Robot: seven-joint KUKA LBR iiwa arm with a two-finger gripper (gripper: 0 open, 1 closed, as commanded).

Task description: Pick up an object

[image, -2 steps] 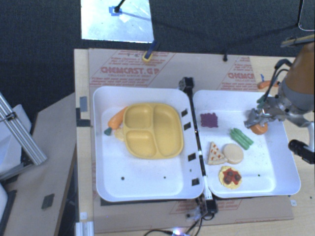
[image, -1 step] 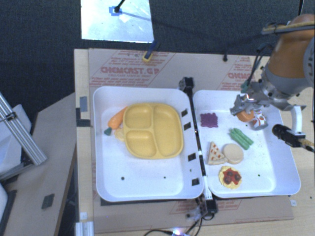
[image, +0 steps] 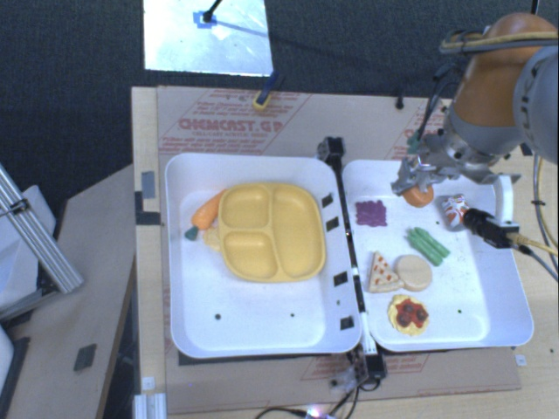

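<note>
Hovering at the right bin's upper edge, the gripper sits just over an orange ball; its finger state cannot be told.

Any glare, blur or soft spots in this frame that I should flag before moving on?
Camera view: the shiny square sheet beyond the bench is washed out by glare; the arm's orange band looks soft; the gripper is hard to read against the orange item; both bins are evenly lit with faint shadows.

Yellow tray, purple grapes
</note>
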